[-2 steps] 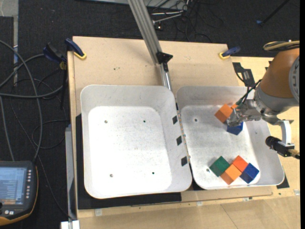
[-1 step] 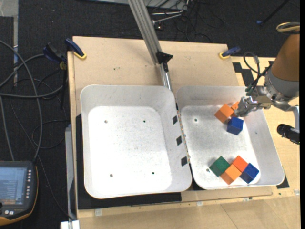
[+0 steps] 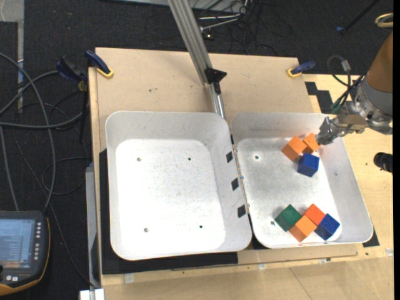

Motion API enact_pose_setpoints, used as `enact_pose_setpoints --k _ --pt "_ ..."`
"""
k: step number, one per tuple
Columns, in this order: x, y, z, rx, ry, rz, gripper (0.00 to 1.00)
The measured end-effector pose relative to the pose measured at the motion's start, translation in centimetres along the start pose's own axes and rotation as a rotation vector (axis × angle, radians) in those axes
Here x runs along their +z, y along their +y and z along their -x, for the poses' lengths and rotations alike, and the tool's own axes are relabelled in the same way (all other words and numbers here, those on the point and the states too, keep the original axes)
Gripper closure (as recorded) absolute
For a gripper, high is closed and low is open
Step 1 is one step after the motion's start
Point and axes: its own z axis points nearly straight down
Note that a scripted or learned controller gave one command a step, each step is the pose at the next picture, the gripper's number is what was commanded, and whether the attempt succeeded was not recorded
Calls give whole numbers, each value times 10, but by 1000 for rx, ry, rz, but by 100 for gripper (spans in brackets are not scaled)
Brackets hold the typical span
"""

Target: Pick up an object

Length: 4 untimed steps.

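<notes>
- The wooden bench (image 3: 187,80) is taking up most of the camera view, carrying two shallow white bins side by side, with blue-and-yellow clamps (image 3: 97,64) gripping its far corners.
- The left bin (image 3: 165,242) is lying on the bench's left half, its right wall sitting just beside the other bin.
- The right bin (image 3: 262,130) is holding all the coloured blocks, gathered in two clusters along its right side.
- The arm (image 3: 378,86) is reaching in from the right edge, its orange band showing above the grey wrist, and it is leaning down toward the far right corner of the right bin.
- A grey metal pole (image 3: 187,30) is slanting down from the top of the view to the gap between the bins.
- The gripper (image 3: 326,134) is hanging at the far cluster, its tip just beside the blocks; it cannot be told whether it is spread or pressed together, and no block is showing between its tips.
- In the far cluster, two orange blocks (image 3: 294,147) are sitting touching each other, and a blue block (image 3: 308,165) is touching them on the near side.
- In the near cluster, a green block (image 3: 288,217), an orange pair (image 3: 307,222) and another blue block (image 3: 327,226) are pressing together in a row near the bin's front right corner.
</notes>
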Motion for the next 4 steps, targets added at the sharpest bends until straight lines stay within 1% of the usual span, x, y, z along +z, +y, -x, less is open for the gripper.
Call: enact_pose_setpoints --k 1,2,3,4 --pt "9 0 -56 -5 4 -7 100" --pt "4 -13 -101 -5 5 -7 100" --pt "-7 -23 -154 -6 5 -6 100" --pt "-2 -20 -214 -7 5 -7 100"
